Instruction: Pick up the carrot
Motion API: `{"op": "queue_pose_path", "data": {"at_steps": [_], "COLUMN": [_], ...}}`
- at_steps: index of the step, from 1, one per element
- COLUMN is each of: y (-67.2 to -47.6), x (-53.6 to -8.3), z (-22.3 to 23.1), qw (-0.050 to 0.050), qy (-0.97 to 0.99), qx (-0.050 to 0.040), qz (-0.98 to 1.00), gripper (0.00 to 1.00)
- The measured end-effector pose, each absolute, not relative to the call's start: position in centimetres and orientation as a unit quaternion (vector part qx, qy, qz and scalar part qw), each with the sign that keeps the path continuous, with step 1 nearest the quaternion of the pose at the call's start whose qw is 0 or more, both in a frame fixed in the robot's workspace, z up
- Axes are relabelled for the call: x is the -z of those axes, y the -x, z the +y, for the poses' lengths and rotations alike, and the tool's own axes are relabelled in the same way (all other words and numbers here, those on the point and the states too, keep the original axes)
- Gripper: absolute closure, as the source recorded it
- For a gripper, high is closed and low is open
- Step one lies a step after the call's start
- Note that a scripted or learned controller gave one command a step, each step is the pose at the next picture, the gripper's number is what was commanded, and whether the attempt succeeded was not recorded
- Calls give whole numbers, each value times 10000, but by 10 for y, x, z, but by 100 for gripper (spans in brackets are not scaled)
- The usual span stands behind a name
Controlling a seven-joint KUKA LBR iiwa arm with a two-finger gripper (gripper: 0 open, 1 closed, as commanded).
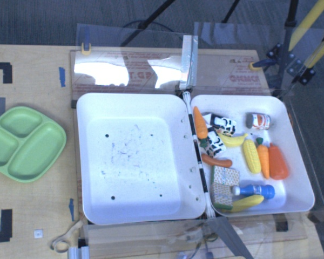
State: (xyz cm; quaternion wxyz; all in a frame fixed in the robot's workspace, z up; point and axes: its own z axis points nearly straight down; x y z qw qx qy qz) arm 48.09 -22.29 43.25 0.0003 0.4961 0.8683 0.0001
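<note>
Where the two white bins meet at the bench's middle, all the goods are found in the right bin (297, 190). Counted there: two carrots, two yellow bananas, two black-and-white blocks, one corn cob (251, 155), one can (258, 121), one blue bottle (254, 191), one red sausage (216, 160) and one orange-red piece (278, 164).

The first carrot (200, 124) is laid along the bin's left wall, tip toward the far rim, touching the lower block (215, 143); the upper block (223, 124) is just beside it. The second carrot (264, 161) is wedged between the corn cob and the orange-red piece. One banana (233, 141) is seen mid-bin; the other (247, 202) lies at the near rim under the bottle.

Open floor in the right bin is noted at the far right corner and the near right side. The left bin (130, 150) presents a wide white floor. A green divided plate (24, 143) sits well apart on the bench.

The claw's state cannot be told, nor can the carrots' position relative to it.
</note>
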Motion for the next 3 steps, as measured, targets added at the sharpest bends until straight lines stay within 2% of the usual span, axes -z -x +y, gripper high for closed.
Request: {"op": "queue_pose_path", "data": {"at_steps": [1, 2, 3], "y": [-481, -501, -492], "x": [-395, -436, -436], "z": [-223, -224, -223], "qw": [10, 33, 15], "qy": [-4812, -4413, -4269], "qx": [0, 0, -1], "qz": [8766, 8974, 9043], "gripper": [0, 0, 0]}}
